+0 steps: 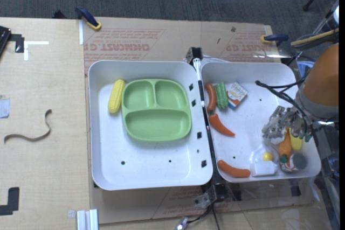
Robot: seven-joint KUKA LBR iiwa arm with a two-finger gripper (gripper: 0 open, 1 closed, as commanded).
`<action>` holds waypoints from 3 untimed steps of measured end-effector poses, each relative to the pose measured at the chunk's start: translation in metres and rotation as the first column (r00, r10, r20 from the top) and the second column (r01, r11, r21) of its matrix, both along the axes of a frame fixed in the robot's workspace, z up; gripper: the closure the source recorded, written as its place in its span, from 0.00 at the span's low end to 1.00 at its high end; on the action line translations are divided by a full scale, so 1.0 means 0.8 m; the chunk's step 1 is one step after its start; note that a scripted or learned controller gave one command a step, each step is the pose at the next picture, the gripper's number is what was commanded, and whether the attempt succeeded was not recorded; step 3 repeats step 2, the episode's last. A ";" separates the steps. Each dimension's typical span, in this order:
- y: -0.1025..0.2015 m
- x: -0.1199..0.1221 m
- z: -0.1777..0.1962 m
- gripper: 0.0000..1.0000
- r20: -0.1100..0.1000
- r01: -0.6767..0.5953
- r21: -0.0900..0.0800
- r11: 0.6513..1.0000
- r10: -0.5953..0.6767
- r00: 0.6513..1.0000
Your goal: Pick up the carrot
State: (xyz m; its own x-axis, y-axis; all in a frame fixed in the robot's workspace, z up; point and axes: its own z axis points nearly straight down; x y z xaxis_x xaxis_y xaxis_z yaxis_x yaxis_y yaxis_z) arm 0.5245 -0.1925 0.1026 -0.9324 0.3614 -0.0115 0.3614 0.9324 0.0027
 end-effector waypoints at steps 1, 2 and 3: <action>0.054 -0.058 -0.013 1.00 -0.010 -0.234 0.002 0.972 0.234 0.972; 0.052 -0.045 -0.006 0.00 0.021 -0.234 -0.012 0.972 0.235 0.972; 0.052 -0.045 -0.006 0.00 0.021 -0.234 -0.012 0.972 0.235 0.972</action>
